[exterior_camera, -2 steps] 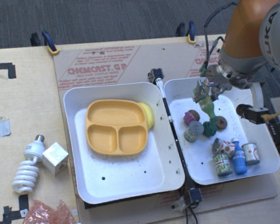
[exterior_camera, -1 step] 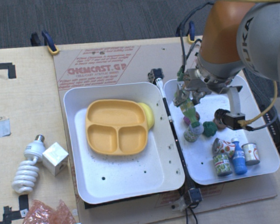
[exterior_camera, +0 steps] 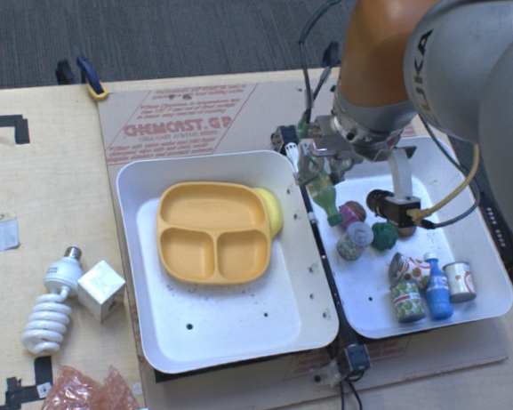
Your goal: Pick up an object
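The gripper (exterior_camera: 318,169) hangs at the right bin's (exterior_camera: 479,301) upper-left corner; I cannot tell its opening. The green object (exterior_camera: 328,202) lies directly beneath, lengthwise down-frame.

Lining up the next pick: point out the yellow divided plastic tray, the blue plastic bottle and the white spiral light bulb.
yellow divided plastic tray (exterior_camera: 212,230), camera view, middle divider
blue plastic bottle (exterior_camera: 438,296), camera view, body
white spiral light bulb (exterior_camera: 48,318), camera view, coiled glass

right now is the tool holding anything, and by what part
Cannot be told: the tool sits low at the right bin's left edge, just above a green object, but no grasp is visible.
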Controlling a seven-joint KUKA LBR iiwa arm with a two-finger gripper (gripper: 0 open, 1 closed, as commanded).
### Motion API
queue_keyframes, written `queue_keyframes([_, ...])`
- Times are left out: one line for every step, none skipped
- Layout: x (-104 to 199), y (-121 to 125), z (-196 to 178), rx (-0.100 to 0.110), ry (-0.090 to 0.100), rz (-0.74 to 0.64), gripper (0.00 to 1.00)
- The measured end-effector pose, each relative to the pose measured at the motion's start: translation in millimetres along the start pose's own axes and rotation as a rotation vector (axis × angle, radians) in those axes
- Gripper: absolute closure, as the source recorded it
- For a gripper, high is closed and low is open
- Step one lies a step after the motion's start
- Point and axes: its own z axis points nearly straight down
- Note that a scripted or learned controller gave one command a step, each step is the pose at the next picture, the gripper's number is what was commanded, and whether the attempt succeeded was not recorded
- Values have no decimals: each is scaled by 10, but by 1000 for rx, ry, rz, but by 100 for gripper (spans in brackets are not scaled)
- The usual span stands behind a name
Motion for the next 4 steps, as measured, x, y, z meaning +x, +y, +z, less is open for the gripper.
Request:
queue_keyframes([597,-265,-383,0,0,0,100])
queue_keyframes([950,-20,-414,1,0,-1,100])
queue_keyframes([1280,503,-403,2,-1,-1,100])
queue_keyframes([1634,-137,-556,3,0,-1,100])
